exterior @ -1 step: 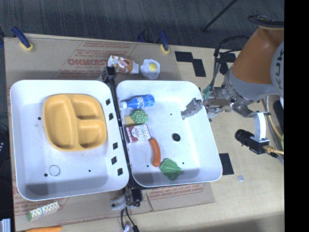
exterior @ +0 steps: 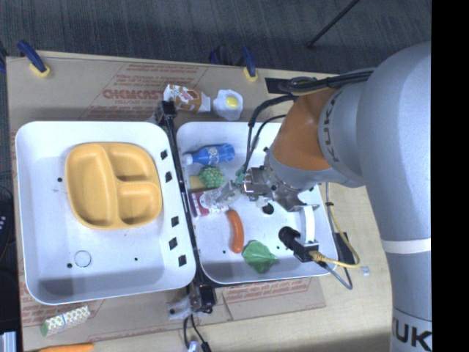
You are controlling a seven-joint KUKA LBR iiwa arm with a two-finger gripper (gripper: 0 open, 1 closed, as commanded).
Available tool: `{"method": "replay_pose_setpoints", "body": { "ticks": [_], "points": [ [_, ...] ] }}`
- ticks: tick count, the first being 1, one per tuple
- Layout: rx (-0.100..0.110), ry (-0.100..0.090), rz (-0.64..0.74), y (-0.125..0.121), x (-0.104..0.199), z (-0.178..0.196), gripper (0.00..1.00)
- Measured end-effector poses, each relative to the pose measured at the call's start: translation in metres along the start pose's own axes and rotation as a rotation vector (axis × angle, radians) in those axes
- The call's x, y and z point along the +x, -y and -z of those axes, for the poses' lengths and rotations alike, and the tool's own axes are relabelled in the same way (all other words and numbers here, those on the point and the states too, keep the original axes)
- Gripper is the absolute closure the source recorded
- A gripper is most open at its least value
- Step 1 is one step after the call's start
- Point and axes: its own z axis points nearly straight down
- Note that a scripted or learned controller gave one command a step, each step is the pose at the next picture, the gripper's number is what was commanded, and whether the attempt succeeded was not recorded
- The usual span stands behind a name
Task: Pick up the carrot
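Our arm (exterior: pixel 381 138) is looming over the right bin (exterior: pixel 220 273), and we are seeing the gripper (exterior: pixel 236 189) hanging just above the carrot (exterior: pixel 236 231); its grip we cannot tell.

Orange carrot (exterior: pixel 236 231), yellow tray (exterior: pixel 113 184), white bins (exterior: pixel 37 218)

The orange carrot (exterior: pixel 236 232) lies lengthwise on the right bin's floor, near its front

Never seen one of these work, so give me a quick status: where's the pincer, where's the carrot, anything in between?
Pincer low in right bin, above the carrot. Carrot lying free on bin floor, not gripped. Green toy close beside carrot's lower end; crumpled wrapper at its upper left.
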Motion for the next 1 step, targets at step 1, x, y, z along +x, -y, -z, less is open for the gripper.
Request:
{"method": "replay_pose_setpoints", "body": {
  "ticks": [1],
  "points": [
    [0.001, 0.000, 0.003, -0.0004, -0.0005, 0.0105, 1.00]
  ]
}}
